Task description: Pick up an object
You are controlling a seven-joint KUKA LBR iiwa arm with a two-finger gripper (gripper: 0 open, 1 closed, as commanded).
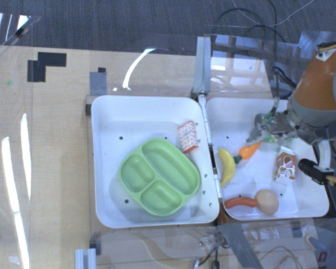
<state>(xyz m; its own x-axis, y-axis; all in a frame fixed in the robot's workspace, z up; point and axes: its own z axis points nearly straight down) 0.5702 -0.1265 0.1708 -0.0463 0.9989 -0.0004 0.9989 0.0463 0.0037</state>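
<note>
My gripper (264,130) hangs over the back of the right bin (231,121), just above the thick end of an orange carrot (250,149). The carrot lies slanted, with its green top pointing at a yellow banana (227,166) by the bin's left wall. A small brown-and-white carton (285,166) lies to the right of the carrot. At the front of the bin lie a red sausage (239,203) and a beige egg-shaped thing (267,201). Whether the gripper touches the carrot is unclear.
The left bin (107,150) holds a green divided plate (159,176) and a small red-and-white packet (187,137) near its right wall. The arm's orange band (319,86) rises at the right. Cables run behind the bins.
</note>
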